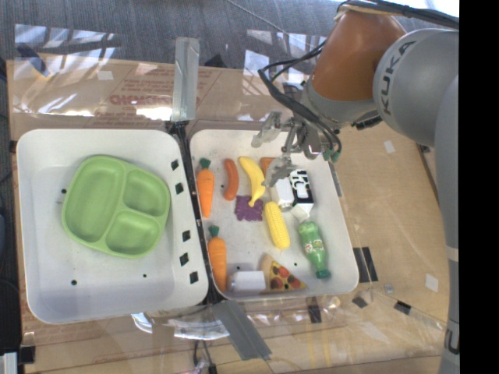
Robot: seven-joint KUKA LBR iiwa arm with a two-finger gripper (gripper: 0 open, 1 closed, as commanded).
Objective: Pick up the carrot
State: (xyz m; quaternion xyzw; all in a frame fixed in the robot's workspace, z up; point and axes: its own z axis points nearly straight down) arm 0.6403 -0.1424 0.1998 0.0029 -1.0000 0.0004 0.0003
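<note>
1. Cardboard-covered counter (374,193) bearing two white bins; green divided plate (117,205) in left bin (39,287).
2. Two carrots in right bin (347,267): one (205,191) at 9 o'clock, one (217,260) at 7 o'clock.
3. Hand (290,156) hovering at 12 o'clock above banana (253,177); fingers spread, gripping nothing.

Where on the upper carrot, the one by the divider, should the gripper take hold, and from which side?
Probably across the middle of the upper carrot, coming straight down. It lies flat, lengthwise along the right bin's left wall, green top away from the camera. Its orange body is widest there. The wall crowds its left side, so the fingers need care; the sausage leaves room on the right.
</note>
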